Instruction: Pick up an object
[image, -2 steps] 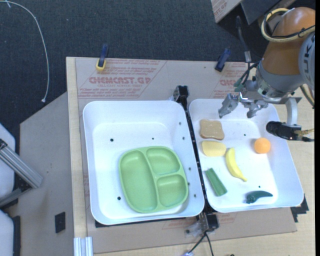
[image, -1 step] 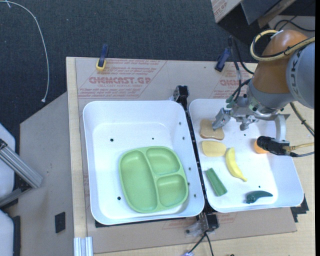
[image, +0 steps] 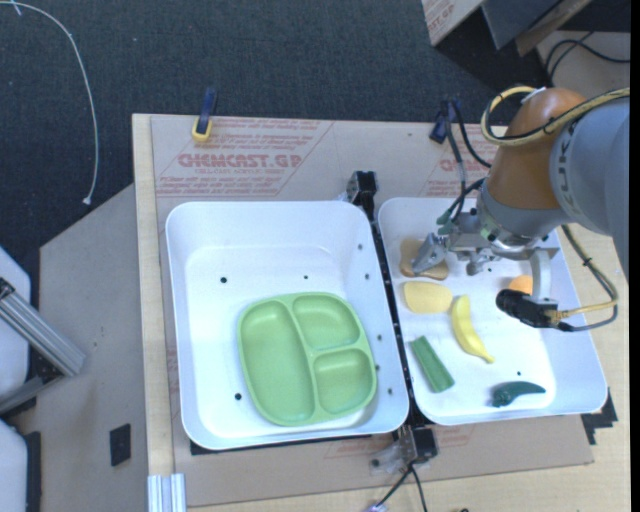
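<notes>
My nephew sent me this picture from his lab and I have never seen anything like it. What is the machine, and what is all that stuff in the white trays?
The grey and orange thing on the right is a robot arm. The picture comes from a single camera fixed above the bench, looking down at a slant. The arm ends in a two-finger gripper, lowered over the far end of the right bin, by a tan object there. Nothing can be seen held in it.

The right bin also holds a pale yellow piece, a toy banana, a green stick, a dark teal item and something orange. The left bin holds a green divided plate.
</notes>
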